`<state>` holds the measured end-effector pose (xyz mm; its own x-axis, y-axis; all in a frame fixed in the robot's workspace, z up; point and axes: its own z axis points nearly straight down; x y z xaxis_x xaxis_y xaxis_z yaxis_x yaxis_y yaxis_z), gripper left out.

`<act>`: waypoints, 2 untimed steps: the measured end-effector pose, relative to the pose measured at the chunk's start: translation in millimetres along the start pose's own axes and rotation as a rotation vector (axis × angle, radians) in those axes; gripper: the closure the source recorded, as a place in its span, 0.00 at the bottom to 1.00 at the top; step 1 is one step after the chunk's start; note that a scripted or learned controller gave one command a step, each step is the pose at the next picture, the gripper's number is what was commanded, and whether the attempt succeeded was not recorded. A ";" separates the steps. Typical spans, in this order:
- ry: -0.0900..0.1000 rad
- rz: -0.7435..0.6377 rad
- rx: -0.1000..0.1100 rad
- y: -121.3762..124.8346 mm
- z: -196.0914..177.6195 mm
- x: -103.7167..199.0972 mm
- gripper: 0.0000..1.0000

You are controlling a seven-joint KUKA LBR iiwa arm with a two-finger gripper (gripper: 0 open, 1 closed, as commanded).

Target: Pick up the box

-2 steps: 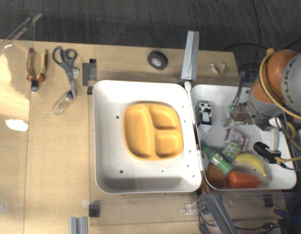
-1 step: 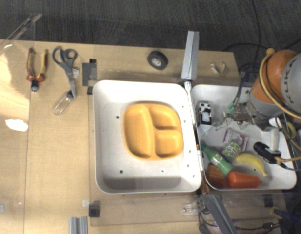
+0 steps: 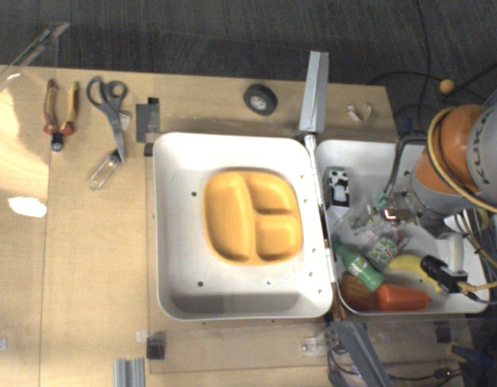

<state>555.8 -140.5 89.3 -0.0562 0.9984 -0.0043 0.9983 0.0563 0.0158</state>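
A small black-and-white box (image 3: 338, 187) lies in the right bin (image 3: 353, 153), close to its left wall near the back. My gripper (image 3: 387, 213) hangs low over the middle of that bin, to the right of the box and a little nearer the front, apart from it. It sits over a crinkled clear wrapper (image 3: 383, 247). The grey arm with its orange band (image 3: 451, 145) comes in from the right and covers the bin's right part.
A green bottle (image 3: 358, 264), a banana (image 3: 411, 265), a red object (image 3: 401, 298) and a brown one (image 3: 354, 292) crowd the right bin's front. The left bin (image 3: 176, 216) holds a yellow divided tray (image 3: 252, 214). Scissors (image 3: 111, 107), pliers (image 3: 59, 111) and a tape roll (image 3: 260, 98) lie on the bench.
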 end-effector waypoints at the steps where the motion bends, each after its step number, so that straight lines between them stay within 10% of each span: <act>1: -0.003 -0.003 -0.008 3.2 -12.1 -0.7 1.00; 2: 0.002 0.164 0.009 2.6 -139.0 50.4 1.00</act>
<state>553.3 -89.5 228.1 0.1079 0.9942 -0.0002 0.9941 -0.1079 0.0075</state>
